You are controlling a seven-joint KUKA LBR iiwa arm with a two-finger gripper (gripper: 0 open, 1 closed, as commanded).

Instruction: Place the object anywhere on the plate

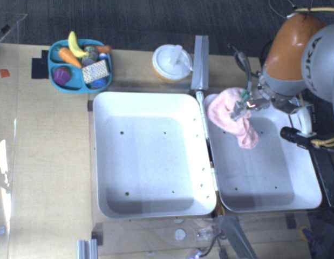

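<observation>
Pink cloth point(231, 120) hangs bunched from the gripper point(243, 108) over the far left corner of the right bin point(274, 196). The fabric is caught between the fingers near its upper right edge, so the gripper is clenched on it; the larger rounded lobe spreads to the left, reaching the bin's rim, and a narrower tail drops down and to the right toward the bin floor. Whether that tail touches the floor I cannot tell.

The arm point(296, 53) comes in from the right, its orange band sitting above the grey wrist, with black cables looping behind it.

The left bin point(150, 155) sits just beside the right one, their rims touching along the middle, and a grey metal bar point(199, 63) stands at the far end of that seam.

On the tabletop point(37, 171) beyond the left bin rests a white round plate point(172, 62) with a yellow edge, close to the bar. Further left lies a blue divided tray point(77, 66) carrying toy food: a banana point(75, 46), a carrot point(68, 56), a purple piece point(61, 75) and a speckled block point(96, 71). The cloth is well apart from the plate, on the other side of the bar.
</observation>
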